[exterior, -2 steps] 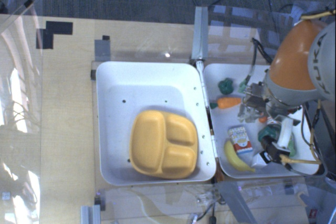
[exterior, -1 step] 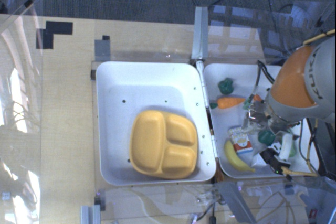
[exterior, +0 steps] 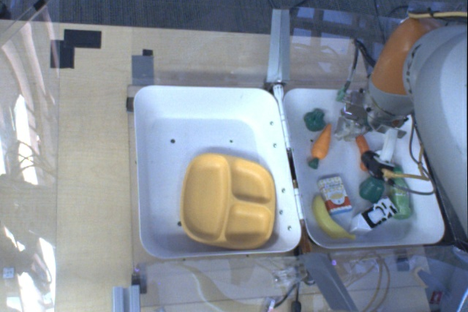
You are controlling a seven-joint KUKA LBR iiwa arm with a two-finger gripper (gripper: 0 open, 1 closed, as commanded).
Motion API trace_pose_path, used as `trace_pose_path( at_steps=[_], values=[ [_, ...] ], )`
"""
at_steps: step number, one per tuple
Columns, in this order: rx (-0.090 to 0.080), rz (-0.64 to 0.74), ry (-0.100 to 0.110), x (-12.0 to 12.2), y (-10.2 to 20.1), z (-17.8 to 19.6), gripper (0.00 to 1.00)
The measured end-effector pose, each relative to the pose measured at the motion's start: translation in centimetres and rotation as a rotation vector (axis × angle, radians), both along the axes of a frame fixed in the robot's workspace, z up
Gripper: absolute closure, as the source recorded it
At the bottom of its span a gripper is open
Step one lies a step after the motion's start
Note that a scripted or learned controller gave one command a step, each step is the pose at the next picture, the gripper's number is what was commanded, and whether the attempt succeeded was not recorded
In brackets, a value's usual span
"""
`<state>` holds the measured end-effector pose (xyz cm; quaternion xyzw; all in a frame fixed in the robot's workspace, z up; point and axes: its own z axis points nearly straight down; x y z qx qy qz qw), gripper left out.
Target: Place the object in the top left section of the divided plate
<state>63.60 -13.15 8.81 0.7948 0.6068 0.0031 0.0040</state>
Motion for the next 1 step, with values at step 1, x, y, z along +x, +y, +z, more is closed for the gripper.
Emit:
trace_pose_path(
  at_steps=[1],
  values=[
    [-0.002, 0.252, 0.000, -6.59, -1.08, 0.19, 1.00]
  ],
)
